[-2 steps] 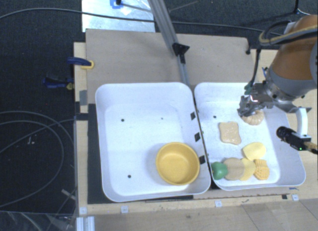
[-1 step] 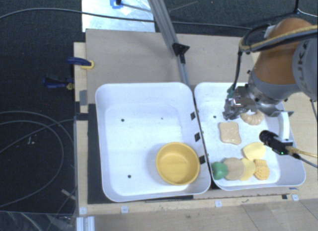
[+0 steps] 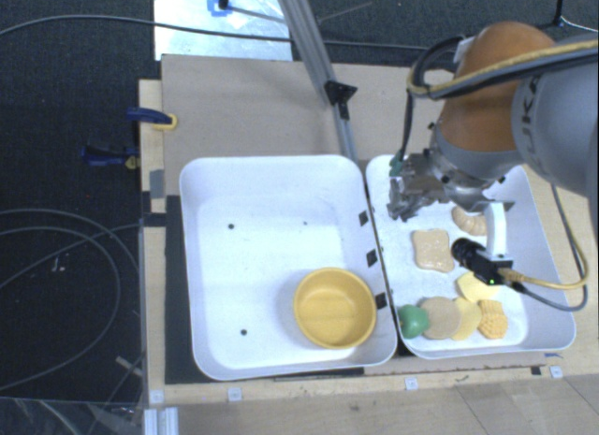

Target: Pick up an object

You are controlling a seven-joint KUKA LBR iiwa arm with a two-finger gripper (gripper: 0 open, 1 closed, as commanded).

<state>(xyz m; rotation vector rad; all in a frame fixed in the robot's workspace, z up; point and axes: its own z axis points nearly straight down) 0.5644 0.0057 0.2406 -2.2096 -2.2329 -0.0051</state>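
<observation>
Hovering low in the right bin [image 3: 538, 237], the hand [image 3: 409, 197] is too blurred to tell its state. Just beside it lies a pale tan, square-ish cracker [image 3: 432, 250]. A yellow bowl [image 3: 334, 307] sits in the left bin [image 3: 243, 209].

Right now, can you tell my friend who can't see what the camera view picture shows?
A grey robot arm with an orange band reaches from the right, its gripper low over the right white bin, which holds a beige toast-shaped piece, a small green piece and several yellowish food-like pieces. The left white bin holds a yellow bowl.
</observation>
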